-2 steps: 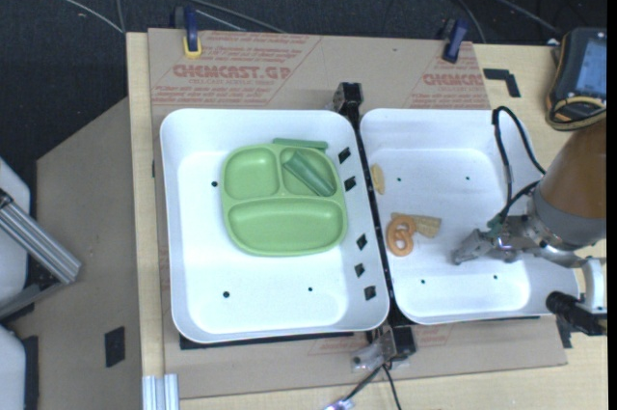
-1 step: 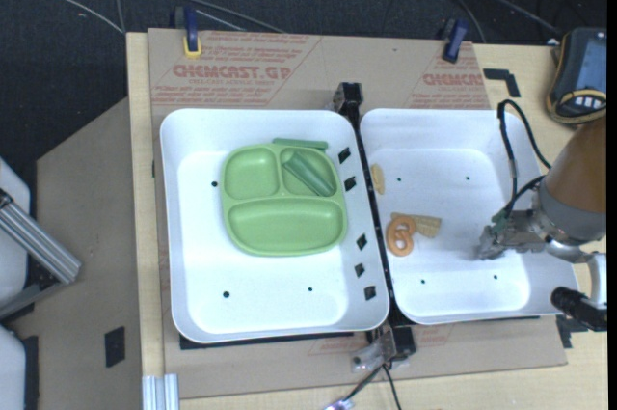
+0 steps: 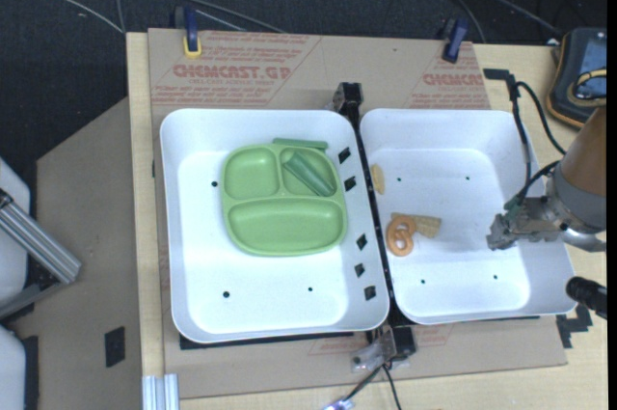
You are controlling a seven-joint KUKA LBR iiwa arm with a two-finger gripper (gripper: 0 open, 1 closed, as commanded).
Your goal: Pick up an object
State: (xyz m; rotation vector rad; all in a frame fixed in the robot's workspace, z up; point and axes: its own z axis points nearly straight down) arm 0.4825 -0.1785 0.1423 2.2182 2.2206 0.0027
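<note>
1 fixed camera, high above the worktop (image 3: 289, 61), looking down at a slant.

It faces the worktop's near edge from well back, far enough to take in both white bins whole: the left bin (image 3: 183, 205) and the right bin (image 3: 501, 123) lie side by side across the middle. The worktop's far edge, with 2 blue clamps (image 3: 192, 30), runs along the upper part, dark floor beyond. The arm (image 3: 588, 177) enters at the right edge.

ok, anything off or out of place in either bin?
Nothing spilled or damaged. The green divided plate sits flat in the left bin, a green piece in one compartment. An orange ring and tan piece lie by the right bin's left wall. The claw is over that bin's right side.
</note>
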